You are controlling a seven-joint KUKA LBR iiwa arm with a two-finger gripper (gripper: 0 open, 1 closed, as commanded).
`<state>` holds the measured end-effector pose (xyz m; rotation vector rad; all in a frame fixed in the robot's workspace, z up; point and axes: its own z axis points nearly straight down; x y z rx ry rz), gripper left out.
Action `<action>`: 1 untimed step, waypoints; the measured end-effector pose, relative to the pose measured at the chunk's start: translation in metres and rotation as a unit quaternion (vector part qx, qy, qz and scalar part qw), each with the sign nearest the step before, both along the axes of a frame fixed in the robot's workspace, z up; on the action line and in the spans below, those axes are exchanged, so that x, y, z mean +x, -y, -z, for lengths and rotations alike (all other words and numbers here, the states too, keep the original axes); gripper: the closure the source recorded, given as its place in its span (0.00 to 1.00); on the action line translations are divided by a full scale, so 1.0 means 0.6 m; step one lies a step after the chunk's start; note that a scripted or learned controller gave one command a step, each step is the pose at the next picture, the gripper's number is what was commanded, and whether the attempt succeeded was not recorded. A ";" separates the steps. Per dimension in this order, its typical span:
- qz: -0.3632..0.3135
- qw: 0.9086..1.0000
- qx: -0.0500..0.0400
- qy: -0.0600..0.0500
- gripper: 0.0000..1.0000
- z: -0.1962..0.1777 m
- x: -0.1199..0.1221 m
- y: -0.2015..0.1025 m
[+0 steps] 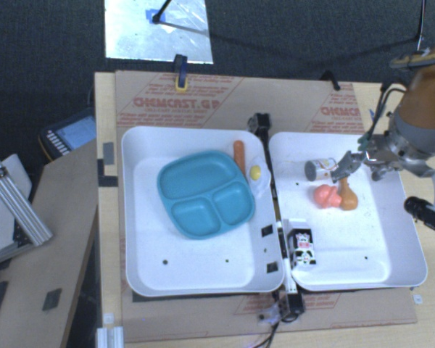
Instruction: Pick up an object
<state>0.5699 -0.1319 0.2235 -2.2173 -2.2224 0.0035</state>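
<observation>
Camera view: Red lettering is printed on the cardboard sheet (203,96) beneath the two bins; at upper centre it appears to read "CHEMCAST", the remainder being too blurred to confirm. A similar red print is seen at upper right, illegible. A small carton with a black-and-white cow pattern (302,247) is noted at the lower left of the right bin (391,267); no wording on it can be read.

In the left bin (145,267) a blue divided plate (205,193) is seen, with an orange stick-shaped item (239,153) and a small yellow ball (255,172) at its upper right edge.

In the right bin a grey can (319,170) lies on its side, and a pink object (326,196) is touching an orange object (347,196) just below it. The gripper (346,167) is located at right of centre, directly right of the can and just above the pink and orange objects. Whether it is spread or pressed together cannot be told. Nothing is seen held by it.
</observation>
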 end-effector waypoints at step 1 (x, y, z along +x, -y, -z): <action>0.000 1.000 0.000 0.002 0.00 -0.004 0.002 0.000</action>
